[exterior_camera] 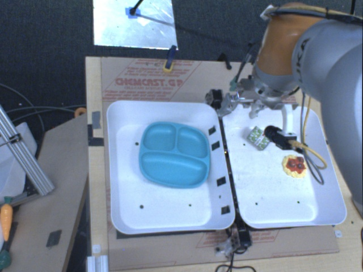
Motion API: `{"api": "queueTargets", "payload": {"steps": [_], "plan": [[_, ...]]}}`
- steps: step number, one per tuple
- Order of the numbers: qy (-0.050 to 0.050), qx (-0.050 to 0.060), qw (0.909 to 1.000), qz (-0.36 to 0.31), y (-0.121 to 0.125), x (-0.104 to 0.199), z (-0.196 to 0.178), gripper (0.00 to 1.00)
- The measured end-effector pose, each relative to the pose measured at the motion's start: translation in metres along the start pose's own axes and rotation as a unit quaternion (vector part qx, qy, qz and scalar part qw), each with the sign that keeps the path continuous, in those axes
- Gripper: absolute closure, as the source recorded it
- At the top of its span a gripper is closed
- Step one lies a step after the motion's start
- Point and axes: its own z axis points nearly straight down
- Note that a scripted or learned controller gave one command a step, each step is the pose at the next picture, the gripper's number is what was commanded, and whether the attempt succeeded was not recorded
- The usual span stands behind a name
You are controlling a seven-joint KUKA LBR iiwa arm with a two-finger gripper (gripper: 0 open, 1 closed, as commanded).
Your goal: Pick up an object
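Gripper (253, 107): above right bin (283, 208), far end; open or closed, can't tell.
Progress: green-white block (258, 137) lies unlifted.

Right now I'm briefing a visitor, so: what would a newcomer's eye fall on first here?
The blue plate, split into three wells, lies in the left bin. The grey arm with its orange band looms over the right bin's far end; nearer in that bin lie a small green block and a yellow-and-red piece.
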Motion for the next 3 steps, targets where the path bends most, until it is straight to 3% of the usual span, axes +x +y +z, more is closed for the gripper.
{"api": "queueTargets", "payload": {"steps": [1,2,3], "plan": [[0.001,0.002,1.0000,-0.001,-0.002,0.029,-0.009,0.00],[0.001,0.003,1.0000,-0.002,-0.052,0.089,-0.033,0.00],[0.002,-0.002,1.0000,-0.001,-0.112,0.110,-0.147,0.00]]}}
